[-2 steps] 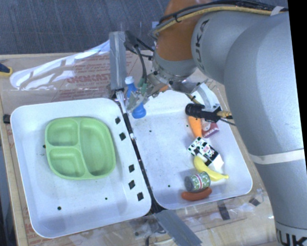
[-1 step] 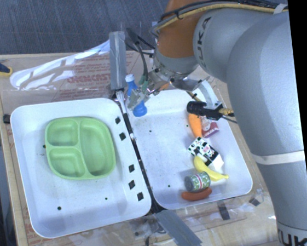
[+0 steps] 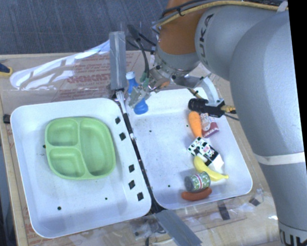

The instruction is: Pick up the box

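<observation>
Nothing lifted so far, judging from the camera view: box (image 3: 203, 149), patterned black and white, lying in the right-hand bin (image 3: 163, 162) toward its right side, just below the carrot (image 3: 195, 123) and touching the banana (image 3: 213, 172). Gripper (image 3: 139, 98) up at the far left corner of that same bin, well apart from the box, with nothing visible in its grasp. Whole pick left to do: crossing over, closing on the box, raising it. Impossible to tell whether spread or pressed together, given cables and wrist hardware crowding it; blue parts there possibly its own. Small red-and-white packet (image 3: 210, 126) beside the carrot partly hidden. Green divided plate (image 3: 80, 148) in the left-hand bin (image 3: 36, 205)
</observation>
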You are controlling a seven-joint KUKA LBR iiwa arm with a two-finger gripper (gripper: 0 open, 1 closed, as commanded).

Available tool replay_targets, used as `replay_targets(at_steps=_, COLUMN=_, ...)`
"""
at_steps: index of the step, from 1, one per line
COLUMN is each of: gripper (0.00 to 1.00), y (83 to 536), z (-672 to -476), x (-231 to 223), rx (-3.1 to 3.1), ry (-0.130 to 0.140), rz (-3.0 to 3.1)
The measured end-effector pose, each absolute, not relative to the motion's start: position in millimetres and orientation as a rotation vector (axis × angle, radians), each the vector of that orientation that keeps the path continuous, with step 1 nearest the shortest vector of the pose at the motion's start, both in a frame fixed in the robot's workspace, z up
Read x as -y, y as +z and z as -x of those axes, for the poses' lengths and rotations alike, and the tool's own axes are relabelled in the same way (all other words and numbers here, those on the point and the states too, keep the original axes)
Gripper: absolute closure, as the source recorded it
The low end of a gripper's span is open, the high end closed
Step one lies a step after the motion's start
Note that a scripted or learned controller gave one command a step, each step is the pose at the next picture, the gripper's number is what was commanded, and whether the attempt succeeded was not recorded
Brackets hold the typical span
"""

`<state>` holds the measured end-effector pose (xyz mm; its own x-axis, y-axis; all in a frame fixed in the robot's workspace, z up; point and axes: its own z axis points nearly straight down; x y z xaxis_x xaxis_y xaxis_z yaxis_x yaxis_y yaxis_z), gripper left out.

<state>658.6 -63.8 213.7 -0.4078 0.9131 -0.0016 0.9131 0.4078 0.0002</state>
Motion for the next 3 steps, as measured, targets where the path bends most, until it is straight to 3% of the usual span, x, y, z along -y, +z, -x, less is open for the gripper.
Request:
replay_targets(at_steps=1, gripper=1.0, y=194.3, z=-656.8, x=117.1, rx=-2.934, ry=-0.002, rz=-1.127)
replay_targets(at_steps=2, gripper=1.0, y=254.4, z=-647.4, x=86.2, rx=-2.855, ry=-0.002, rz=-1.308)
replay_targets(at_steps=3, gripper=1.0, y=265.0, z=-648.1, x=85.9, rx=-2.856, ry=-0.003, rz=-1.301)
